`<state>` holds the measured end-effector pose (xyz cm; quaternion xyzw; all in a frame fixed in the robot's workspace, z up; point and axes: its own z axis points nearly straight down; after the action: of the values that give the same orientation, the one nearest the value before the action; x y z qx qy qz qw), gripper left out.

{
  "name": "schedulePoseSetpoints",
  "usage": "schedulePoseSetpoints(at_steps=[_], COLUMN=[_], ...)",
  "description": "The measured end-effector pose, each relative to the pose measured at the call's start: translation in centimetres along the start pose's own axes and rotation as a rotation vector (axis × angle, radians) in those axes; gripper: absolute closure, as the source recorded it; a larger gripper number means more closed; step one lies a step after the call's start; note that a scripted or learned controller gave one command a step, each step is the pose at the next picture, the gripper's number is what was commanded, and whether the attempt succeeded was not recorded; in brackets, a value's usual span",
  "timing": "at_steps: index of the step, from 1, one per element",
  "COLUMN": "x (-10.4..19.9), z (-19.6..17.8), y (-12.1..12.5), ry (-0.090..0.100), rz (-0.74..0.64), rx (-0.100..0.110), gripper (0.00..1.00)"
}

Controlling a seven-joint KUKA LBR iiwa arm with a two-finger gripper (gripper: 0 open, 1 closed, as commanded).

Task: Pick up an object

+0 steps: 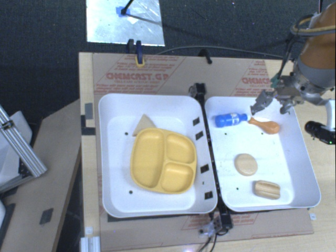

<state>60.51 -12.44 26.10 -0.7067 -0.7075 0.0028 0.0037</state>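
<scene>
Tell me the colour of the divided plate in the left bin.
Yellow. The divided plate shows plainly in the camera view, lying in the left bin.

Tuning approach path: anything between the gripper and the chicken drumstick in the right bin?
Nothing visible. The gripper hovers over the right bin, just above the chicken drumstick, with bare bin floor between them. The blue bottle lies to the drumstick's left, apart from it and off that path.
</scene>
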Motion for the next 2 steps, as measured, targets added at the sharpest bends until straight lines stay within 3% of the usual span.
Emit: schedulePoseSetpoints(at_steps=[1, 2], x=[0.0, 0.2], z=[-0.6, 3.5], y=[0.2, 0.6], ry=[-0.001, -0.001], rz=[-0.002, -0.001], rx=[-0.011, -0.009], gripper=[0.0, 0.0])
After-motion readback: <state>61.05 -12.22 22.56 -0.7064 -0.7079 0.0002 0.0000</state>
